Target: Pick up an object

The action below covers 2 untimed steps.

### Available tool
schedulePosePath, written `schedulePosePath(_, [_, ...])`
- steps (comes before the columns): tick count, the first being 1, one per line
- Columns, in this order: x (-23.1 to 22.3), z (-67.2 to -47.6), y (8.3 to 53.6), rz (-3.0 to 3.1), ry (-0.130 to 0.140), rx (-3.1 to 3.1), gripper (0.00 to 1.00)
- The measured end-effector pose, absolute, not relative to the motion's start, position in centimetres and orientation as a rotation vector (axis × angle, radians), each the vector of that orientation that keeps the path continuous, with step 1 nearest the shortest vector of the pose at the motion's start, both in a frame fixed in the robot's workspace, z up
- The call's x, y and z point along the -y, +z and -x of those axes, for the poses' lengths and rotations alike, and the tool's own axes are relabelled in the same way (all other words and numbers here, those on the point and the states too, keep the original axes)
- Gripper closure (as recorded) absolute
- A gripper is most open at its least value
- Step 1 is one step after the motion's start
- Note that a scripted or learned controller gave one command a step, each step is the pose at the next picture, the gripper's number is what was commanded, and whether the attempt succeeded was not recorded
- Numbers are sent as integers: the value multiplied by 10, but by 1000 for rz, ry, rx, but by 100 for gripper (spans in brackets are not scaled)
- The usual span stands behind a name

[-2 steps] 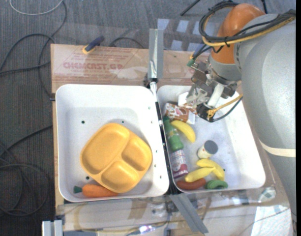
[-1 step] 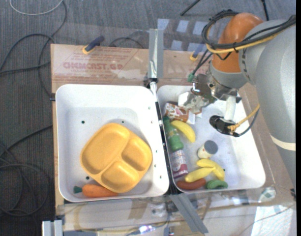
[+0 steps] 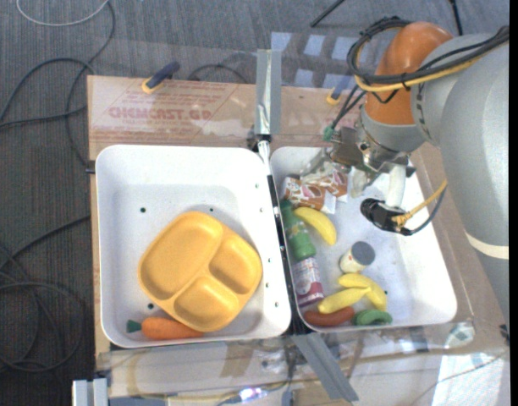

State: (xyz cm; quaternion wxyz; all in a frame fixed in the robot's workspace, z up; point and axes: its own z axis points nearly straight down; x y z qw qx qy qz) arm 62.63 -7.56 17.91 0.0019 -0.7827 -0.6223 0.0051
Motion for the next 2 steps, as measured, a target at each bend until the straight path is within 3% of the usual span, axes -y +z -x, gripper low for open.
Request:
schedulePosePath(1, [129,-634,119,2436,-27,2014,0])
schedulePosePath(2, [132,-655,112,2417,-16,2015,0])
